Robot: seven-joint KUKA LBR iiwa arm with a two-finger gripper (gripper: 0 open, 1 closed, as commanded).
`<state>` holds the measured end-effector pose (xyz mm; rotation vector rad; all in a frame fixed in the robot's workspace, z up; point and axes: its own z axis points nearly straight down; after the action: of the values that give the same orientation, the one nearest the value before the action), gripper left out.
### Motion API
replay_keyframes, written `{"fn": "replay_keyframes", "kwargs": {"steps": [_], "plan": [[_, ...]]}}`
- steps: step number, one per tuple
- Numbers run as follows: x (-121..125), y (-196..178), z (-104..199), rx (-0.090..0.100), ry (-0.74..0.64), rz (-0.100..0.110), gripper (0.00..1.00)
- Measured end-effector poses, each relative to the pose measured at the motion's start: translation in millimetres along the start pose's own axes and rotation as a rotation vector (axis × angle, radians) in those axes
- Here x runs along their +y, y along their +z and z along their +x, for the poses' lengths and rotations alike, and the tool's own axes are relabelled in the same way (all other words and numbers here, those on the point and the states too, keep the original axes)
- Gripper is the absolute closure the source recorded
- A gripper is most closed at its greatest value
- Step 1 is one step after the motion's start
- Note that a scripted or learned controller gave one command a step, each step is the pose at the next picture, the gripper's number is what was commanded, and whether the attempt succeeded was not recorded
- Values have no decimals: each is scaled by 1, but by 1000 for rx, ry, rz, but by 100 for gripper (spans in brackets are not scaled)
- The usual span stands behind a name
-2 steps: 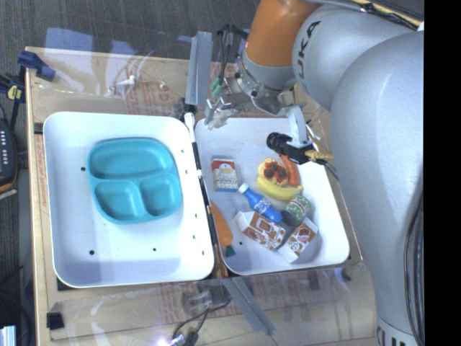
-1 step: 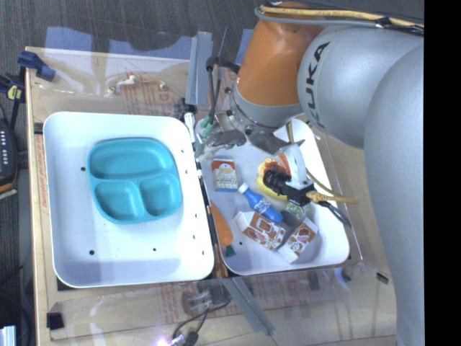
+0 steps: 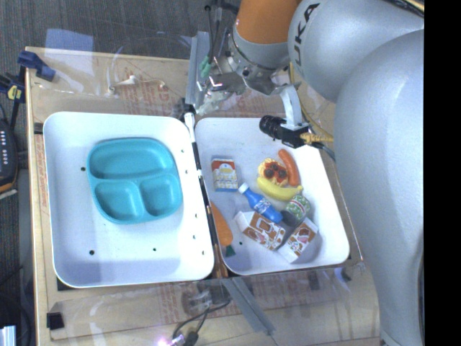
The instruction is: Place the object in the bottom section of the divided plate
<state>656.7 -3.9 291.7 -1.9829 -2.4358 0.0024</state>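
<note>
A: Where's the plate?
B: Turquoise plastic divided plate [image 3: 135, 179], three sections, sits in the left shallow white bin [image 3: 65, 258], centre-left of frame. Nothing in it.
A: Objects?
B: All in the right shallow white bin [image 3: 328, 193], lower centre-right. Small white-and-red carton [image 3: 225, 174] near its upper left; yellow toy banana [image 3: 277, 189] touching a red toy sausage [image 3: 289, 166] to the right of that; blue-and-white bottle [image 3: 261, 205], green-labelled can [image 3: 297, 207] and two brown-and-white milk cartons [image 3: 277, 235] bunched below; orange toy carrot [image 3: 222, 228] along the bin's left wall.
A: Arm?
B: Grey arm with orange band [image 3: 270, 9] at top centre, gripper [image 3: 211, 85] over the wooden bench [image 3: 144, 85] above the gap between the bins. Jaws: can't tell, too cluttered.
</note>
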Motion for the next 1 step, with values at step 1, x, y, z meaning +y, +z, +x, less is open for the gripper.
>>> {"fn": "replay_keyframes", "kwargs": {"steps": [1], "plan": [[-78,0,56,0,32,2,100]]}}
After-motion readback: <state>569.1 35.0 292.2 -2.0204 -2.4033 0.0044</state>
